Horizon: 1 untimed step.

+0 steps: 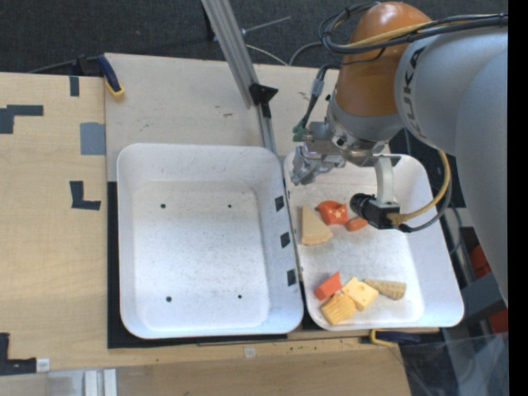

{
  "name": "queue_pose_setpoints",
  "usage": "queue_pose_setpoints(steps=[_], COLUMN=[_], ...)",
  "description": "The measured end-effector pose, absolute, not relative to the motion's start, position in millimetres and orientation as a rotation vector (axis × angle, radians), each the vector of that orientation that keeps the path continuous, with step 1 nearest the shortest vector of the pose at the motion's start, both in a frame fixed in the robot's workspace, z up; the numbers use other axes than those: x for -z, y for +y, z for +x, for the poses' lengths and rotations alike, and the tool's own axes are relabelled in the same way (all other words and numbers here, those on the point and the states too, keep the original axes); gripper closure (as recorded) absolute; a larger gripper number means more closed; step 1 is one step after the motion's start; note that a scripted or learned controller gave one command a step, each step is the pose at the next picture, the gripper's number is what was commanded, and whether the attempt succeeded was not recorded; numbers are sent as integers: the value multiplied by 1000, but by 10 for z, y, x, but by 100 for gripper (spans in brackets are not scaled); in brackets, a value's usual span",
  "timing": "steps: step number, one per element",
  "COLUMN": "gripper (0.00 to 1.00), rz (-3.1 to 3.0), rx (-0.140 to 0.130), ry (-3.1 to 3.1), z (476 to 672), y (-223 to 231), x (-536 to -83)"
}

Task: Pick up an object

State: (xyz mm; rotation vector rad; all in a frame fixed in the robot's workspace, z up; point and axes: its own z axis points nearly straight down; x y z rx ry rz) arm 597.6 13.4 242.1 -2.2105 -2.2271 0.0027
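My job is to pick up one thing. All the things sit in the shallow white plastic bin on the right [429, 304]. The big white plastic bin on the left [136, 221] has nothing for me to take.

My metal two-finger gripper [307, 167] hangs over the far left corner of the right bin. It is above the floor of the bin, close to the wall between the two bins. I cannot tell if it is open or closed, because it looks small and blurry from up here. I see nothing held in it.

The closest thing to me is the tan wedge-shaped block [313, 228], just nearer than my gripper. Beside it, to the right, lies the red-orange toy piece [334, 213]. At the near end sit a small red block [328, 285], a yellow cube [360, 292], an orange-yellow waffle-like square [338, 308] and a pale tan cone-shaped piece [388, 289].

To do this well, I think I should pick one thing that sits alone, come straight down over its middle, and keep away from the bin wall.
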Motion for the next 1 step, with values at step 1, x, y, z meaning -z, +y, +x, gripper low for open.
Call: queue_pose_setpoints(steps=[1], gripper=[100], rz=[-2211], rx=[-4], ry=[-2226], z=[5752], y=[625], x=[-2371])
